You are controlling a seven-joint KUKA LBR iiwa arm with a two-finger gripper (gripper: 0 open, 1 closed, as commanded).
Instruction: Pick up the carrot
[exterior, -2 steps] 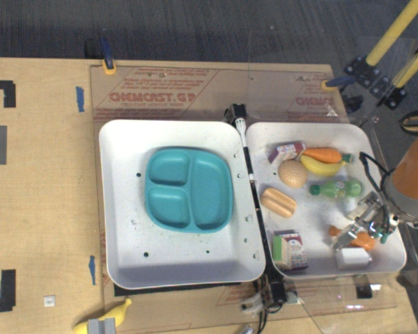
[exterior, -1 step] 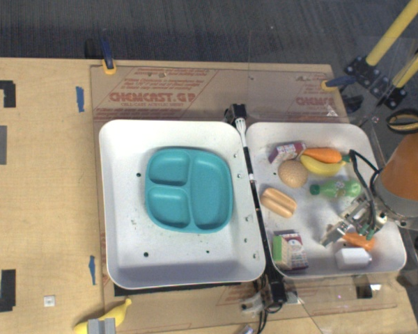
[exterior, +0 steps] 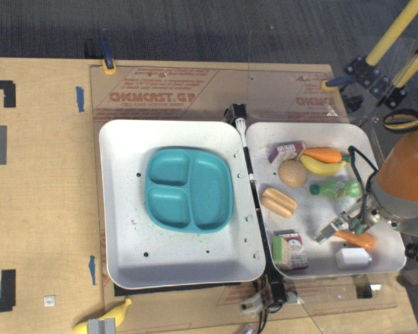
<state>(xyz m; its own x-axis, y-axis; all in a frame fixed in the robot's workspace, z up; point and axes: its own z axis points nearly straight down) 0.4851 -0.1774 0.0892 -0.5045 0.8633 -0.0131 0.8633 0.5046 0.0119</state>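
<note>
An orange carrot (exterior: 324, 154) with a green end lies at the back of the right bin (exterior: 386, 186), resting against a yellow banana (exterior: 319, 165). My gripper (exterior: 338, 226) hangs low over the front right part of this bin, well in front of that carrot. A second small orange piece (exterior: 356, 240) lies just under and right of the gripper, touching or nearly touching it. I cannot make out anything held in the gripper.
The right bin also holds a purple packet (exterior: 287, 150), a brown round item (exterior: 292, 173), a green object (exterior: 332, 188), a bun (exterior: 279, 202), a small carton (exterior: 290, 249) and a white block (exterior: 353, 257). A teal divided plate (exterior: 190, 189) sits in the left bin (exterior: 118, 186).
</note>
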